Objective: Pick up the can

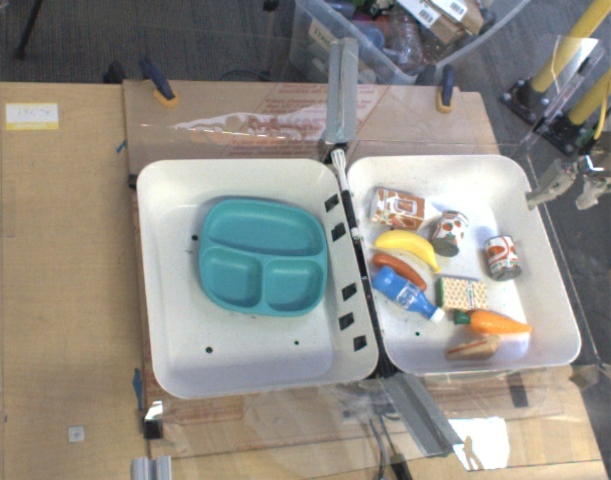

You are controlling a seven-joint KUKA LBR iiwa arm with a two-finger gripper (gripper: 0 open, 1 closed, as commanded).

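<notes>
Nothing is done yet: the can [501, 257] lies untouched in the right bin [545, 308], near its right wall, apart from the other items. The gripper [570, 180] hangs beyond that bin's right rim, its opening impossible to tell; approach, grasp and lift all remain

No legible text found anywhere, a small white label [32, 115] stuck on the bench [55, 268] at ten o'clock with its print too faint to be read, red and white wrappers on the can [501, 257] and the carton [398, 208] blurred beyond reading
</notes>
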